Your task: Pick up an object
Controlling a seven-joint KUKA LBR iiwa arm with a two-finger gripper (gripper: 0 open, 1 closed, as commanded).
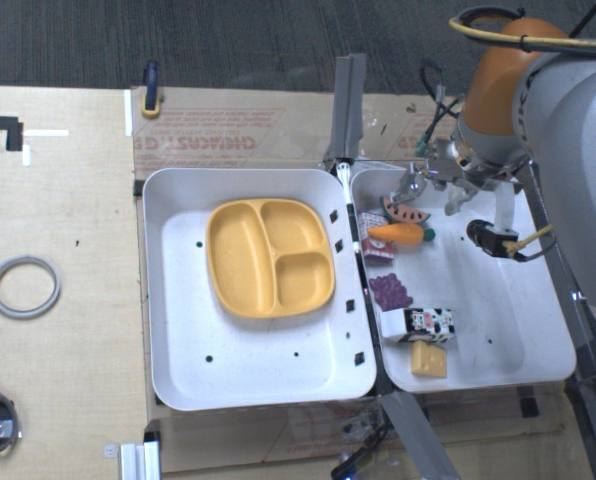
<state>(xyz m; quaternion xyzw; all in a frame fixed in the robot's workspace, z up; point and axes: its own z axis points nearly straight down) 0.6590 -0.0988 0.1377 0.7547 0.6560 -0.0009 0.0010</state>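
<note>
Several small things noted along the left wall of the right bin [498, 338]: carrot [398, 234], watermelon slice [404, 211], grapes [389, 290], spotted box [429, 322], cheese wedge [429, 359]. Found the gripper [433, 180] low at that bin's far corner, just beside the slice and the carrot; could not tell whether released or clenched. Judged the carrot the likeliest pick. Needed to descend straight, straddle its narrow width, and keep off the wall and the neighbouring slice.

Open floor right of carrot [396, 234]
</note>
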